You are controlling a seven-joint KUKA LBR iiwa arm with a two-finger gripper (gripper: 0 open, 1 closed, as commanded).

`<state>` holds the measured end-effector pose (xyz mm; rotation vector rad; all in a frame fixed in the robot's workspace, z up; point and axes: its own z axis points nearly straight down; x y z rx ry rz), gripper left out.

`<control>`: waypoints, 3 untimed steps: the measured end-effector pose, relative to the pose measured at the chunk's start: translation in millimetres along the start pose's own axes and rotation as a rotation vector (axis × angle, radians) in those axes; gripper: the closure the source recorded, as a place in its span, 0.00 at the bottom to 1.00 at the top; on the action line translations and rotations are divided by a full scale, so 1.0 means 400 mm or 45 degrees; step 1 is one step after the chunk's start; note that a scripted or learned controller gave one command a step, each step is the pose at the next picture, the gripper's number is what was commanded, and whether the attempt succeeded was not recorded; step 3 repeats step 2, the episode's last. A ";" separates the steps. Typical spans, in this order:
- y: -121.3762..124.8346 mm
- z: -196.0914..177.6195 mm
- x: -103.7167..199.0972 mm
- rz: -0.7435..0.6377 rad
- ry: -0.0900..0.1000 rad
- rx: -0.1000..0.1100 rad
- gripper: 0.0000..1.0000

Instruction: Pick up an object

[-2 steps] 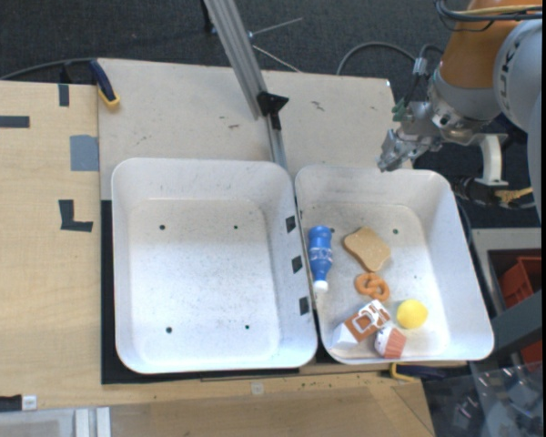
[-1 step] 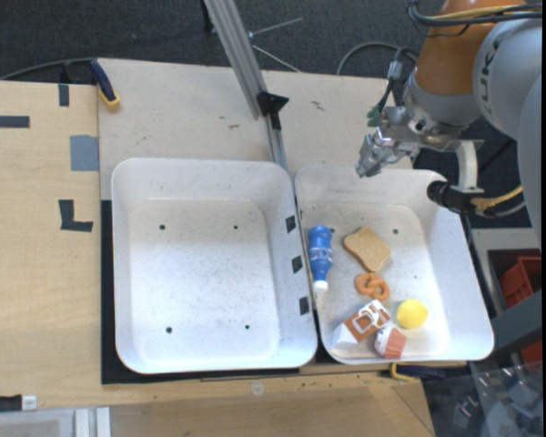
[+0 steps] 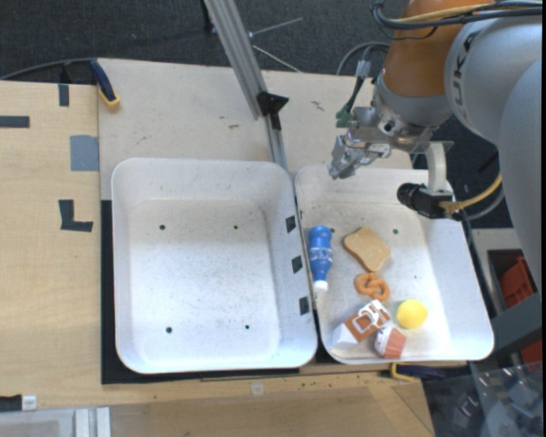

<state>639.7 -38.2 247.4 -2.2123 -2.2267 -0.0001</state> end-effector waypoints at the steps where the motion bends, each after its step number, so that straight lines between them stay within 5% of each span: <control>1: -0.018 0.001 0.112 0.001 -0.001 0.001 1.00; 2: -0.049 -0.011 0.246 -0.001 0.000 0.001 1.00; 3: -0.049 -0.011 0.246 -0.001 0.000 0.001 1.00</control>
